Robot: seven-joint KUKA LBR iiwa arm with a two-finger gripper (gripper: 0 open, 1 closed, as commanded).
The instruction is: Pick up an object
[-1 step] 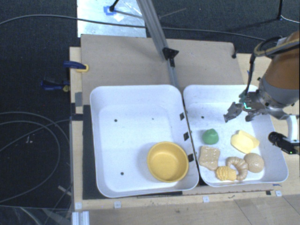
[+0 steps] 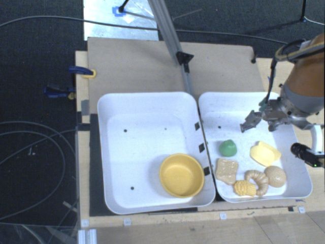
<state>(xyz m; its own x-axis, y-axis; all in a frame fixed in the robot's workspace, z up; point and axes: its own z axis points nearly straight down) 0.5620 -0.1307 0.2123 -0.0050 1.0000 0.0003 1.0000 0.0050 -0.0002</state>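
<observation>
Two shallow white bins side by side on a bench: left bin [image 2: 122,136] with a yellow bowl [image 2: 182,175] upright near its front right corner, right bin [image 2: 223,108] with a cluster of toy food toward the front. In that cluster: a green rounded piece [image 2: 228,147] nearest the divider, a tan cracker-like slab [image 2: 226,170] just in front of it, a yellow corn cob [image 2: 245,188] at the front, touching a curled tan pastry [image 2: 258,179], a round beige bun [image 2: 275,176] just beside the pastry on the right, and a pale yellow wedge [image 2: 264,153] behind the bun. Above the rear half of the right bin, the gripper [image 2: 260,121], with fingers [image 2: 249,122] spread apart and nothing between them, well apart from the green piece and near the wedge. Behind it, the grey arm with orange band [image 2: 309,74] at the right edge.
</observation>
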